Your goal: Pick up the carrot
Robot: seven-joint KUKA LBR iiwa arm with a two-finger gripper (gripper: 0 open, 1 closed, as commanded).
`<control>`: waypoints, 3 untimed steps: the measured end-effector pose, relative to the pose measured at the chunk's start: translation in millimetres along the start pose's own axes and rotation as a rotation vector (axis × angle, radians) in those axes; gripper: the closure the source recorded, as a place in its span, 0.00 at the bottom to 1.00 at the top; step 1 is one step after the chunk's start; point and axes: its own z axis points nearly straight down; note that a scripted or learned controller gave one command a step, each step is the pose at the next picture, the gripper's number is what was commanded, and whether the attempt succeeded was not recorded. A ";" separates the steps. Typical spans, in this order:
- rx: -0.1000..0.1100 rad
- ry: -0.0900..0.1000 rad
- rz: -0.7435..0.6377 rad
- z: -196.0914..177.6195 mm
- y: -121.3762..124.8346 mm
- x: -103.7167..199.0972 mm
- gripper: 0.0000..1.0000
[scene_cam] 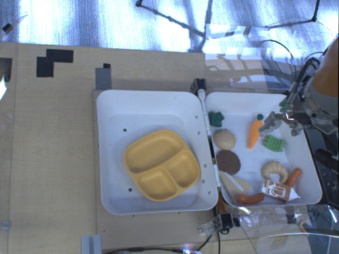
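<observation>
**Jaws poised beside the carrot in the right bin**

The gripper (276, 121) hangs over the upper right part of the right bin (313, 193), reaching in from the right on the grey arm (323, 97). Whether its jaws are open or closed cannot be told; nothing is seen between them. The carrot (255, 133) lies just to the left of the jaws, orange tip pointing down, green top up, apart from them. Just below the jaws sits a green ridged piece (274, 143). Further left of the jaws are a green leafy piece (215, 118), a beige round (224, 139) and a brown disc (228, 162). Well below lie a croissant (274, 170), a small carton (278, 190) and two sausages (250, 198). Far to the left, in the left bin (108, 142), rests a yellow divided plate (161, 164). Both bins stand on the counter (47, 157).
</observation>
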 end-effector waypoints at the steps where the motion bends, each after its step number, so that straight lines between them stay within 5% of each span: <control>1: 0.010 0.001 0.258 151.3 18.2 -6.7 0.00; 2: -0.002 -0.001 0.420 176.1 113.8 -47.3 0.00; 3: -0.011 -0.001 0.407 161.9 117.6 -45.1 1.00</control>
